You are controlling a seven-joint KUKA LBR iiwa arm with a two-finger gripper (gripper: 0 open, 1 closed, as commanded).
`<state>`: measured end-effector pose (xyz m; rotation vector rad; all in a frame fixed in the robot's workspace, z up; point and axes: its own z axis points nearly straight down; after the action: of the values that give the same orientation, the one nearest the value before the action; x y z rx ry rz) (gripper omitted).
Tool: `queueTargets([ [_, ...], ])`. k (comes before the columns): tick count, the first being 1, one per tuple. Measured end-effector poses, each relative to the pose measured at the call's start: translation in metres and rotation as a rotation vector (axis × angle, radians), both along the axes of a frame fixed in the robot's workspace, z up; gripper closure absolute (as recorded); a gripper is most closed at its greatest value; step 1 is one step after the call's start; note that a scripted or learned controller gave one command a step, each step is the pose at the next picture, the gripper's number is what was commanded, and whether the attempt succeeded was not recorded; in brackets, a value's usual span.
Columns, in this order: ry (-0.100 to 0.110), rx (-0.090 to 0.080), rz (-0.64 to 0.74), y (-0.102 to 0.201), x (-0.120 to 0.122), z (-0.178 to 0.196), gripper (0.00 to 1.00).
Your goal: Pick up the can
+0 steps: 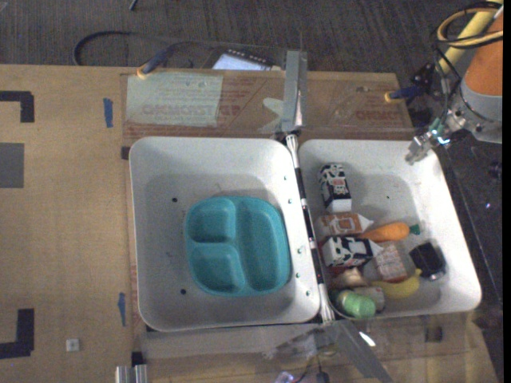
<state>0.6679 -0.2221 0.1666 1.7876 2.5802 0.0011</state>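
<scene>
Bench [64, 238]: tan board top, black corner marks along its left edge, blue tape strips.

Left bin [152, 174]: shallow, white, square. Holds one teal divided tray [237, 244], three compartments, lying near the bin's middle, toward its front edge.

Right bin [391, 166]: shallow, white, touching the left bin along a shared metal rail. Back half bare; goods crowd its front half.

Arm [484, 82]: grey with an orange band, above the right bin's back right corner. Gripper [421, 146]: just over that corner's rim, nothing between its fingers; how far it is spread cannot be told.

Cow-print carton [335, 186]: upright, near the right bin's left wall.

Second cow-print carton [349, 251]: lying nearer the front.

Carrot [389, 231]: orange, lying across the bin's middle.

Banana [403, 286]: yellow, near the front edge.

Can [354, 302]: green, on its side, in the right bin's front left corner, well apart from the gripper.

Black object [426, 260]: small, near the right wall.
</scene>
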Motion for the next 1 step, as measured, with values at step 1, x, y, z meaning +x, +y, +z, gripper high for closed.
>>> queueTargets([
  [1, -0.003, 0.0, -0.599, -0.0005, -0.0008, 0.109, 1.0],
])
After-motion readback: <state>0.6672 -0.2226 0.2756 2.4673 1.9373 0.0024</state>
